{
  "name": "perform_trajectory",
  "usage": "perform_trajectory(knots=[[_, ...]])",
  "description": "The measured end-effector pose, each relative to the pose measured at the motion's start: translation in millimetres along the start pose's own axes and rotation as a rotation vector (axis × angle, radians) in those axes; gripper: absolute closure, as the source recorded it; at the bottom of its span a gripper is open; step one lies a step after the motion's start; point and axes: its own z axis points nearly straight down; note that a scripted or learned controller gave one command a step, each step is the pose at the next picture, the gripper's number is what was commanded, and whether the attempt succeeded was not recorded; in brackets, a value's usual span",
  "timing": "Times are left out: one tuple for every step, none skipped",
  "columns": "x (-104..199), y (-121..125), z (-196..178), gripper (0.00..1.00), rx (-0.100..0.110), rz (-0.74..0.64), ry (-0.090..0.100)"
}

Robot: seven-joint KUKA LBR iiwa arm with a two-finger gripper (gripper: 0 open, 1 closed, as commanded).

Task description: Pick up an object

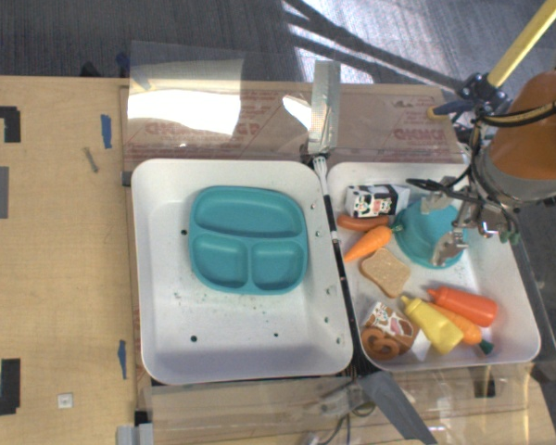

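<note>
A teal plastic divided plate (249,239) lies in a shallow white bin (157,276). Frame right: a teal bowl (422,235), orange carrot (368,242), yellow squeeze bottle (433,324), tan toast slice (385,272), black-and-white carton (371,200).

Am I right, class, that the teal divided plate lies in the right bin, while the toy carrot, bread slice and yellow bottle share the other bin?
Not quite. The camera view shows the teal divided plate in the left bin, not the right one. The toy carrot, bread slice and yellow bottle do share the other bin, the right bin.
</note>
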Motion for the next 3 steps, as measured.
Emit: perform_trajectory(knots=[[-17.1, 63.7, 6.0, 0.0, -0.002, -0.07, 0.008], [-5.8, 64.7, 6.7, 0.0, 0.005, -0.311, -0.023], [-4.0, 76.5, -4.2, 0.0, -0.008, -0.32, 0.018]])
